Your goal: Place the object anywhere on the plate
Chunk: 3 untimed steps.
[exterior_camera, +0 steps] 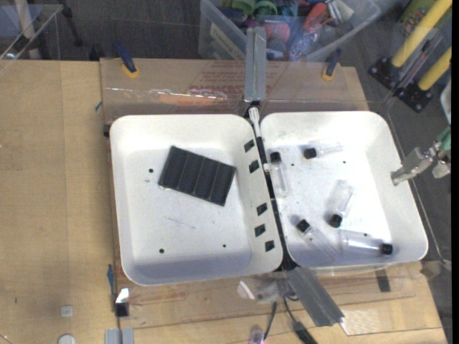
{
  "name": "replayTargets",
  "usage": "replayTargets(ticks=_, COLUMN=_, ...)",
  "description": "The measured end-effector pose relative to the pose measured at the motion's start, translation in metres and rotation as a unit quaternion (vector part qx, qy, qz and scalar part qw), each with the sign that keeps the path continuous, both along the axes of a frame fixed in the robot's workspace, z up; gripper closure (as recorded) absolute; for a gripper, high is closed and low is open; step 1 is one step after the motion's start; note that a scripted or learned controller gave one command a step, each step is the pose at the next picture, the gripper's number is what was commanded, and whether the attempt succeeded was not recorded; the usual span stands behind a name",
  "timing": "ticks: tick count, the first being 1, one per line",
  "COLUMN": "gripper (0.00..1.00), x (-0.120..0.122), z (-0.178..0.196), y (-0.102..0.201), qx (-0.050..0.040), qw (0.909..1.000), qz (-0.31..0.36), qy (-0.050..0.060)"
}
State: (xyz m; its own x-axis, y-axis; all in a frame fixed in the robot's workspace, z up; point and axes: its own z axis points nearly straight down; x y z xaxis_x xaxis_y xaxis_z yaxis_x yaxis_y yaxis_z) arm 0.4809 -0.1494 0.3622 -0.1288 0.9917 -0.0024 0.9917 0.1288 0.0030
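Over at the right edge of the bench, your gripper (414, 167) hangs just outside the right bin (373, 131); you cannot tell from this view how it is set, and nothing shows in it. Your objects are the small clear vials with black caps scattered in that bin, one (362, 243) lying near the front corner, another (340, 203) mid-bin. Expect them to be light, stiff, smooth and prone to roll or slip sideways. Take one across the middle of its body, squarely. The dark ribbed plate (197, 175) lies in the left bin (136, 249), well apart.
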Motion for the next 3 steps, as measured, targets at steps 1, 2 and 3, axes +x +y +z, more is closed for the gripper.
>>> replayTargets(ticks=1, gripper=1.0, x=0.001, z=0.01, y=-0.001, qx=-0.0009, qw=1.0, qz=0.0, qy=-0.002)
replayTargets(ticks=2, gripper=0.0, x=0.001, z=0.01, y=0.0, qx=-0.0009, qw=1.0, qz=0.0, qy=-0.001)
replayTargets(ticks=3, gripper=1.0, x=0.002, z=0.02, y=-0.001, qx=-0.0017, qw=1.0, qz=0.0, qy=-0.003)
